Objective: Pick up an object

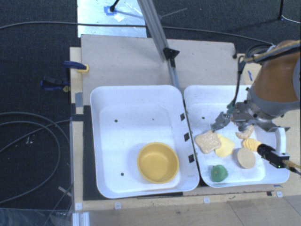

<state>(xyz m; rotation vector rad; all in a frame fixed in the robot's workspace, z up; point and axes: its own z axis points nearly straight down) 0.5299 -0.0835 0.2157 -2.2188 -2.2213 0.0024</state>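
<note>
From my seat the pick looks barely begun. The hand (pixel 229 119) hangs low in the right bin (pixel 202 95), and I cannot tell how it is set or whether it grips anything. The likeliest target, a tan toast piece (pixel 207 141), lies just at its 7 o'clock, flat on the bin floor, with a yellow piece (pixel 226 147) touching it at 3 o'clock. The yellow bowl (pixel 157 162) sits in the left bin (pixel 136 102). Grasp and lift remain.

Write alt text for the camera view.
A robot arm's gripper hangs over the right bin, above a toast slice, yellow pieces, a tan disc and a green ball. The left bin holds a yellow bowl.
</note>
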